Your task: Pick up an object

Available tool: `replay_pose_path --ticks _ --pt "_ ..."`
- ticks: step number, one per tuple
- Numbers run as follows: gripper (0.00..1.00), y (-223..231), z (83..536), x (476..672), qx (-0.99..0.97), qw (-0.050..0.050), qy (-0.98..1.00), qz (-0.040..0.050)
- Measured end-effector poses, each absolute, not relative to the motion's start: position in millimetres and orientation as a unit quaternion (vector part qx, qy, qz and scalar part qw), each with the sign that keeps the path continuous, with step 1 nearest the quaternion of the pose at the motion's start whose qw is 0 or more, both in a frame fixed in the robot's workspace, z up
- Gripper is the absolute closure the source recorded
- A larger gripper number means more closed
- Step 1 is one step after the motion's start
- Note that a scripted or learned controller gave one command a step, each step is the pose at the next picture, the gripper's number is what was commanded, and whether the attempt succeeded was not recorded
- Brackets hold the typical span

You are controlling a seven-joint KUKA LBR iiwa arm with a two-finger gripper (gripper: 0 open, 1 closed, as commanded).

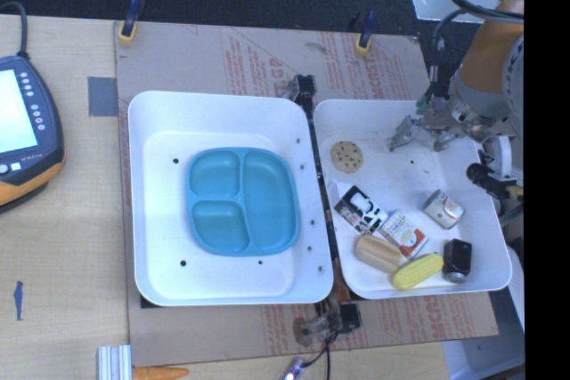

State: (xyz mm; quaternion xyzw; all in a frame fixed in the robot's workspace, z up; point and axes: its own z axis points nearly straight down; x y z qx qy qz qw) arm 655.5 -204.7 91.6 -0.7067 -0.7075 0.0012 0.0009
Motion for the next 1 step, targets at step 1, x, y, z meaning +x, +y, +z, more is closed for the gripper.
replay_pose_path --ticks 1 --pt "0.00 -186.8 131.9 656.7 -0.706 0.000 -0.709 0.0001"
